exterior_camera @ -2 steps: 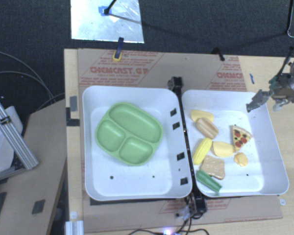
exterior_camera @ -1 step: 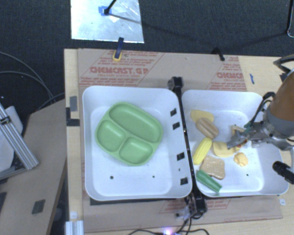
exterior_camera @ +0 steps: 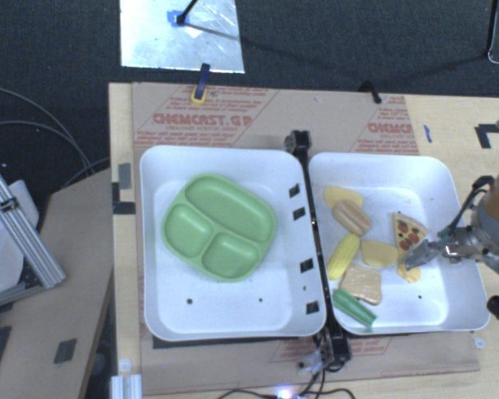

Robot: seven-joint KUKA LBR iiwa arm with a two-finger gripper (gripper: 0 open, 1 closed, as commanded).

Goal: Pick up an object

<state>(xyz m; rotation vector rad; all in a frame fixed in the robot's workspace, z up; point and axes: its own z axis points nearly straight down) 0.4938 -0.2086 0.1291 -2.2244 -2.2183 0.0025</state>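
So two shallow white bins are seen side by side on a cardboard-covered bench (exterior_camera: 258,110), shot from above at a slant. The left bin (exterior_camera: 162,306) has a green divided plate (exterior_camera: 220,227) lying in it, three compartments, sat a bit left of centre.

All the toy food is piled in the right bin (exterior_camera: 461,306). A yellow piece (exterior_camera: 343,196) is parked near the upper left of that bin, with a hot dog (exterior_camera: 351,218) just below it. A corn cob (exterior_camera: 343,256) is laid at a slant under that, touching or nearly touching a pale yellow cheese-like chunk (exterior_camera: 377,253). A slice of toast (exterior_camera: 361,285) is found lower down, and a green stick-shaped piece (exterior_camera: 353,307) is propped against the bin's lower left wall. A pizza slice (exterior_camera: 408,231) with red dots is placed to the right of the pile.

The arm (exterior_camera: 495,239) is brought in from the right edge of the frame, and the gripper (exterior_camera: 412,262) is seen low over the right bin, just below the pizza slice and right of the cheese-like chunk. A small yellow bit (exterior_camera: 410,273) is spotted right at its tip. How wide the tool is set, or whether anything is actually grabbed, can't be made out at this angle
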